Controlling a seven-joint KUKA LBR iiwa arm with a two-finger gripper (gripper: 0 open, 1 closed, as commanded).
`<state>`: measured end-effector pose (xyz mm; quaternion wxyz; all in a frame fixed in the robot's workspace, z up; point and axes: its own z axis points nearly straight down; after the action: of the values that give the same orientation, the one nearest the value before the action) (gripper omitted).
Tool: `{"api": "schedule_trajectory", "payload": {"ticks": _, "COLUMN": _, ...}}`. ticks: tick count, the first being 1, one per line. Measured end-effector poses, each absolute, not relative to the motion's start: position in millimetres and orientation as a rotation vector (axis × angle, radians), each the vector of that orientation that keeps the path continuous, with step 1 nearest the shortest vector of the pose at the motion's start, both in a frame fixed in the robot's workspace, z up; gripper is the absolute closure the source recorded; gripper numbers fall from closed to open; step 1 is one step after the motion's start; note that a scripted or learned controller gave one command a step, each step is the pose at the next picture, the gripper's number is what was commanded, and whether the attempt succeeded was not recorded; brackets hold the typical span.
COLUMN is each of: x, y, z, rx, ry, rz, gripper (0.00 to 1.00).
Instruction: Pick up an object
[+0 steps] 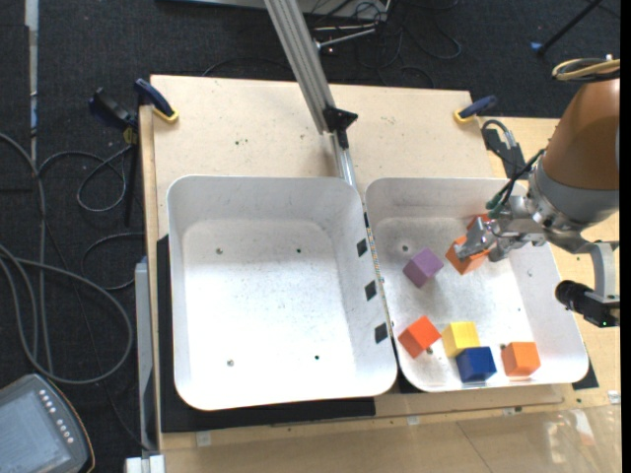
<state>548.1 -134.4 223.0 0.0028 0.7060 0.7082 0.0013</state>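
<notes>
My gripper (473,247) reaches in from the right over the upper middle of the right bin (537,299). A small orange block (461,257) sits between its fingertips, and the fingers are shut on it. A purple block (424,266) lies just to its left on the bin floor. Along the bin's front edge lie another orange block (421,335), a yellow block (459,337), a blue block (476,364) and a third orange block (521,359).
The left bin (256,294) stands beside the right one, with their rims meeting at the middle. A slanted metal bar (301,52) runs down to the bins' back edge. Clamps sit at the bench's back corners.
</notes>
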Motion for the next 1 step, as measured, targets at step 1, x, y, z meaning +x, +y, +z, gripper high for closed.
{"api": "schedule_trajectory", "payload": {"ticks": 1, "x": 549.4, "y": -134.4, "z": 249.7, "rx": 2.215, "ry": 2.222, "rz": 0.003, "gripper": 1.00}}
